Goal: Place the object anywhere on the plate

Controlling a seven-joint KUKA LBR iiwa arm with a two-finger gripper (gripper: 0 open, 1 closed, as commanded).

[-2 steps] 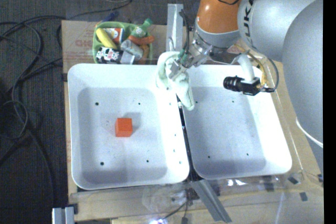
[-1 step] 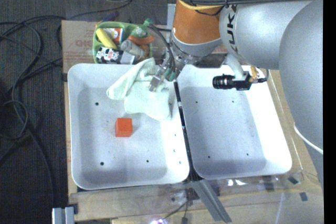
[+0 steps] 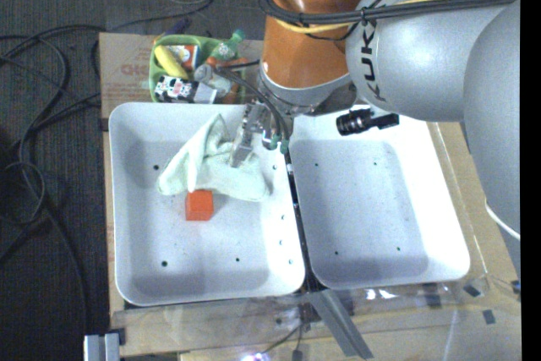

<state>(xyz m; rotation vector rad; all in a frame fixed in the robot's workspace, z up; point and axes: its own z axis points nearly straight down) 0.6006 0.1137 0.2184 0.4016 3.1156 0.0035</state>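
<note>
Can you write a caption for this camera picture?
Robot pincer over a pale cloth beside an orange block.

Grey arm point(image 3: 439, 38) with orange band point(image 3: 308, 25), black cables, "KU" lettering.

— What lay in your left bin point(image 3: 135, 266)?
— You had a crumpled cloth point(image 3: 211, 165) toward its far side; a small block point(image 3: 199, 205) sat just before the cloth, touching its near edge; the gripper point(image 3: 248, 139) hung over the cloth's right part.
— And beyond?
— Your right bin point(image 3: 380, 258) stood beside the left one; a small basket point(image 3: 182, 68) of things sat behind the left bin.
</note>
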